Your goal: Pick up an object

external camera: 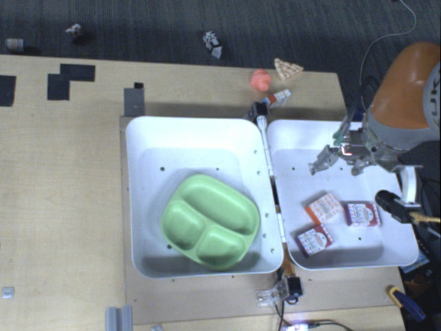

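Observation:
Three small packets lie in the right bin [296, 147]: an orange-and-white one [324, 207], a red-edged one [362, 214] to its right, and another red-and-white one [314, 240] nearer the front. My gripper [339, 163] hangs above the back of the right bin, fingers spread apart with nothing between them, well behind the packets. A green divided plate [210, 221] lies in the left bin [148, 150].
Behind the bins on the bench lie a pink ball [260, 80], a wedge-shaped toy [287, 68] and a small tube [278, 98]. Small bits lie on the dark floor beyond. The bench to the left is bare wood with black markers.

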